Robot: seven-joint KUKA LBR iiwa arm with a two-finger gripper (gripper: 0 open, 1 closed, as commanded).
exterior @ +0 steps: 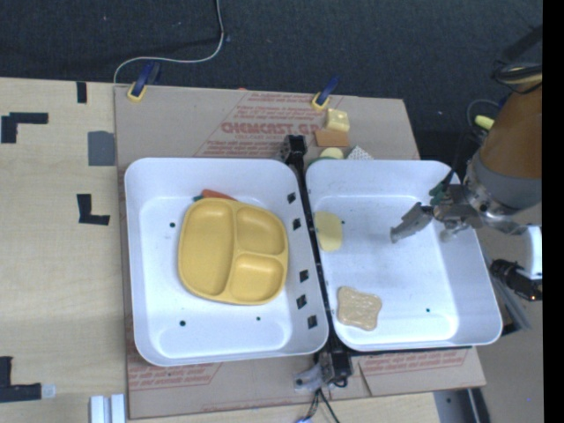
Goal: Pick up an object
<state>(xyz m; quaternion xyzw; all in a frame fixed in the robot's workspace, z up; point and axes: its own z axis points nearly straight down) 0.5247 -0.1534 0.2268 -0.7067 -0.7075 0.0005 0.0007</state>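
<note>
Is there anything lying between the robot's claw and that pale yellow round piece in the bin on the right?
Nothing visible. The gripper hangs over the right bin, and only bare white floor lies between it and the pale yellow round piece by the divider. The tan toast-shaped piece sits nearer the front, off that line.

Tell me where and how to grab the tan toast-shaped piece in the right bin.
Grip the tan toast-shaped piece across its two narrower edges, coming straight down from above. It lies flat on the right bin floor, so no side offers height to pinch; bare floor shows around it except toward the divider wall. The tool hovers up and right of it, so approaching from that side seems easiest.
</note>
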